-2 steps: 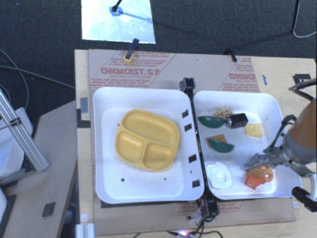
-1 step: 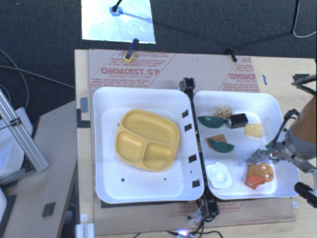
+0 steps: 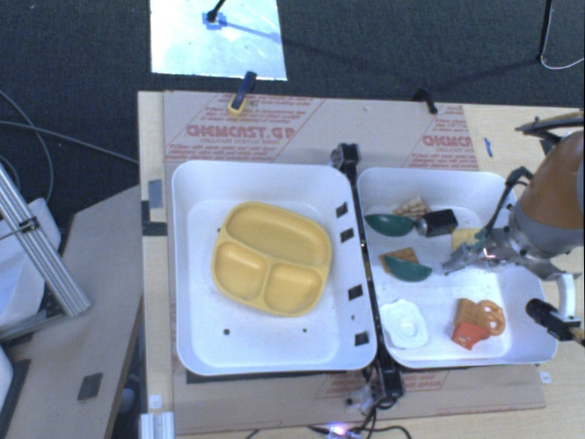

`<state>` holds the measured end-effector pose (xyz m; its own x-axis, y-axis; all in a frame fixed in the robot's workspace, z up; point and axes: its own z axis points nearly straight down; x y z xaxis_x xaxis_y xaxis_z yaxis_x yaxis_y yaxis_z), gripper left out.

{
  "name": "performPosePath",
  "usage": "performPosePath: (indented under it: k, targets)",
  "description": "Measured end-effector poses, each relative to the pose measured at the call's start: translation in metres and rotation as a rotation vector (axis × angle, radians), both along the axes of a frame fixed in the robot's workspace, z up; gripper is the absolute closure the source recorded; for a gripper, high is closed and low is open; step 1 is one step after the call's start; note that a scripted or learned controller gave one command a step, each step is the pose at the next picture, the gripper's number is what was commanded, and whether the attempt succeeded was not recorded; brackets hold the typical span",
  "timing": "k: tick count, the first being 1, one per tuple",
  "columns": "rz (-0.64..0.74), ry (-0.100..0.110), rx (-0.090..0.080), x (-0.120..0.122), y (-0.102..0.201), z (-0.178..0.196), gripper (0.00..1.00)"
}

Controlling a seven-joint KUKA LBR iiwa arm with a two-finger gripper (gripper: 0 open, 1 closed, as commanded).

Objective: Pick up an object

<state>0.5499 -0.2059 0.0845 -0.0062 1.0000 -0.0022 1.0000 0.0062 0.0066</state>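
The right bin point(image 3: 430, 179) holds several small objects. A green spoon-shaped piece point(image 3: 390, 223) lies next to a black block point(image 3: 440, 221) and a beige piece point(image 3: 411, 207). A teal and orange wedge point(image 3: 405, 265) rests mid-bin. A white lump point(image 3: 403, 322) sits at the front, and an orange pretzel-like piece with a red base point(image 3: 477, 322) lies to its right. My gripper point(image 3: 462, 260) hangs low over the bin's middle right, just right of the wedge and beside a small yellow piece point(image 3: 464, 237). Nothing is visibly held.
The left bin point(image 3: 196, 273) holds a yellow three-compartment tray point(image 3: 271, 256). The grey arm with its orange band point(image 3: 553, 199) covers the right bin's far right side. A black clamp point(image 3: 345, 156) sits at the back between the bins.
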Motion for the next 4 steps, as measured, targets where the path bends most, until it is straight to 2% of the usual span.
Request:
performPosePath:
  k: [1,2,3,4]
  targets:
    - [-0.007,0.009,0.003,-0.066,-0.001,0.020,0.00]
    - [0.000,0.002,0.000,-0.010,0.000,-0.001,0.00]
    - [-0.008,0.009,0.003,-0.066,-0.001,-0.001,0.00]
    - [-0.005,0.004,0.001,-0.063,-0.001,0.016,0.00]
